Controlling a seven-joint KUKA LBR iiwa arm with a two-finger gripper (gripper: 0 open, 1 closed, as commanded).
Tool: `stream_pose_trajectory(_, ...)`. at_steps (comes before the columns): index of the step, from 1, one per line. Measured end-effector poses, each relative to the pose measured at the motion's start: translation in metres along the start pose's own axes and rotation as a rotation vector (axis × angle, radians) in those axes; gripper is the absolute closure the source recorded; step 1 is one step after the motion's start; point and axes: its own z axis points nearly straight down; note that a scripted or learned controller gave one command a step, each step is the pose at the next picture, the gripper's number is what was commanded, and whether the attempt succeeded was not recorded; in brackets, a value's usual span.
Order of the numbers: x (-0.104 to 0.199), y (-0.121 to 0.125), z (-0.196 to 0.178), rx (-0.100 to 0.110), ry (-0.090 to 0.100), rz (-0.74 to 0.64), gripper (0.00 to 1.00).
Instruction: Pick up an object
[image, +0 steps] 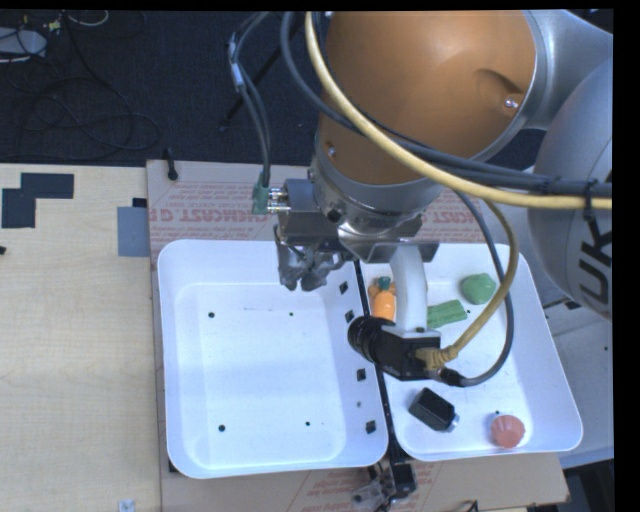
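From the overhead camera, the grey arm (560, 130) with its broad orange band (430, 70) comes in from three o'clock and covers the upper middle of the scene, its wrist hanging above the divider between the two shallow white bins. The gripper (305, 268) is the dark metal cluster just below the wrist, sitting over the far edge of the left bin (190, 300) close to the dividing wall; whether it is open or closed cannot be told from here, and nothing is seen held in it. A yellow cable (490, 300) and black cables loop down from the arm across the right bin (560, 400), ending in a black connector (390, 350) near the divider. The objects to pick all lie in the right bin: an orange carrot-like toy (382, 298) with a green top at about eleven o'clock in that bin, partly behind a white post of the arm's fittings; a green stick-shaped piece (447, 313) just at its three o'clock side; a rounded green lump (479, 287) toward one o'clock; a small black block (434, 409) at about six o'clock; and a reddish-orange ball (507, 430) at five o'clock, near the bin's near corner. The bins rest on brown cardboard (210, 212) on a pale wooden bench (70, 350).
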Motion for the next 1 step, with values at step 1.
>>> stream_pose_trajectory(1, 0.0005, -0.0003, 0.0004, 0.001, 0.0, -0.002, 0.0)
